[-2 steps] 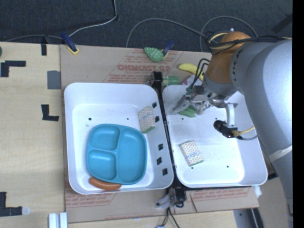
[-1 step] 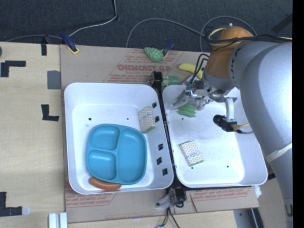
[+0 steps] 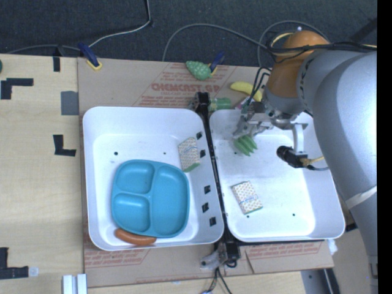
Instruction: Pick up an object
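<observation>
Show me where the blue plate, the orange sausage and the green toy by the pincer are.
blue plate (image 3: 150,198), camera view, middle ridge between compartments.
orange sausage (image 3: 135,237), camera view, middle of its length.
green toy (image 3: 247,144), camera view, centre of its ribbed body.

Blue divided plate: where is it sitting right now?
The blue divided plate lies in the left bin, toward its front, with an orange sausage-shaped toy at its front edge.
</observation>
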Available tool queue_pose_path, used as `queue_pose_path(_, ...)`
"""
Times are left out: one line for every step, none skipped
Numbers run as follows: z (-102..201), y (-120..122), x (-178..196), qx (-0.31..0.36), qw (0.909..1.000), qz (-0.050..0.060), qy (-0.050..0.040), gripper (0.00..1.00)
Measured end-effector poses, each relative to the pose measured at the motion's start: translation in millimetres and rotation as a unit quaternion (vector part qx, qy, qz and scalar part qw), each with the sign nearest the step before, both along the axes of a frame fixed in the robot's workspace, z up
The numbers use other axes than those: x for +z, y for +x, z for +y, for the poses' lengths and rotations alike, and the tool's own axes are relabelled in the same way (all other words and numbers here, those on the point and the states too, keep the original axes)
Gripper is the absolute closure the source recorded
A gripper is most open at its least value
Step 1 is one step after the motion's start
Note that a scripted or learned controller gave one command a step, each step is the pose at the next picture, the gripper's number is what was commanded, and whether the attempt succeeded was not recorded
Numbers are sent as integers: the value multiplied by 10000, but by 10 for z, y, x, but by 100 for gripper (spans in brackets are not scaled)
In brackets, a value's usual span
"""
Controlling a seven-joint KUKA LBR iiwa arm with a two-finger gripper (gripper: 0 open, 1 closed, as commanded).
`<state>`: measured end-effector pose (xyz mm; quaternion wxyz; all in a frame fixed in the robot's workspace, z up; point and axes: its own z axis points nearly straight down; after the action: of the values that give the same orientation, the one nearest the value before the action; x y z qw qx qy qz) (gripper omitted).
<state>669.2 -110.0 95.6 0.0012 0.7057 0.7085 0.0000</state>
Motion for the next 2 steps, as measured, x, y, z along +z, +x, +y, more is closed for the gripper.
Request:
queue_pose_path(0,0,-1,1,10000,0,-3,0)
queue_pose_path(10,-5,-101,-9,10000,6,-1,0)
